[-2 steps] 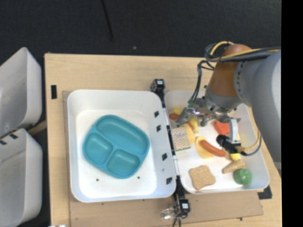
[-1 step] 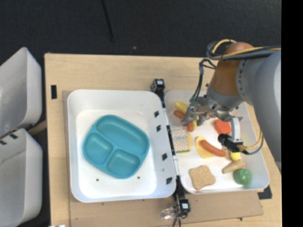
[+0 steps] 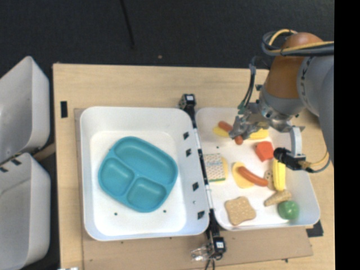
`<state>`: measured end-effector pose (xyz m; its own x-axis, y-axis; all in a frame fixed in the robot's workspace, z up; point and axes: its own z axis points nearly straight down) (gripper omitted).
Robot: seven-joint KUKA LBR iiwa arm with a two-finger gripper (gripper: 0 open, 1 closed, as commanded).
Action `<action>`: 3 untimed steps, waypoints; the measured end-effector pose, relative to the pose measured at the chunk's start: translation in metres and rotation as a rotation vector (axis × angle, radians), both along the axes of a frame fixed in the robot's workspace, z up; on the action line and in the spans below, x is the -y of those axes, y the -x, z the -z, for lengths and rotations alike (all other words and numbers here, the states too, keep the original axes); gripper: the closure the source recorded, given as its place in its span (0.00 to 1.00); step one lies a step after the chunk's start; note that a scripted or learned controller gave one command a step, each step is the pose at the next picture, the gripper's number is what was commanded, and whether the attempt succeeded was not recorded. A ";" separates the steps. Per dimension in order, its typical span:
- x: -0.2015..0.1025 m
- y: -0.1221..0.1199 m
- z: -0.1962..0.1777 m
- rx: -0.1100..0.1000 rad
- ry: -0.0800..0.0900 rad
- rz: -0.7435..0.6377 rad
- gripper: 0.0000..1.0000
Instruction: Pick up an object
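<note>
My gripper: low over the right white bin, fingers hidden; grasp cannot be told.
Small orange-red sausage toy: in that bin's far left corner, just beside my fingertips.
Left bin: holds a blue divided plastic plate.

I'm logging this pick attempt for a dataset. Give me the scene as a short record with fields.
left bin: holds a blue divided plate
right bin: holds toy foods
foods: bread slice, green ball, hot dog, red block, corn cob, checked sponge
gripper: low over the right bin's far side, by an orange piece
grasp: cannot tell
</note>
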<state>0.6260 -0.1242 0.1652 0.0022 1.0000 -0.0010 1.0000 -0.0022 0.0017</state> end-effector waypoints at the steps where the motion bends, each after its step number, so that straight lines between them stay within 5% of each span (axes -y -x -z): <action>1: 0.011 -0.001 -0.052 0.003 0.001 0.002 1.00; 2: 0.012 -0.002 -0.076 0.000 0.000 -0.003 1.00; 3: -0.030 0.018 -0.076 -0.003 -0.001 -0.005 1.00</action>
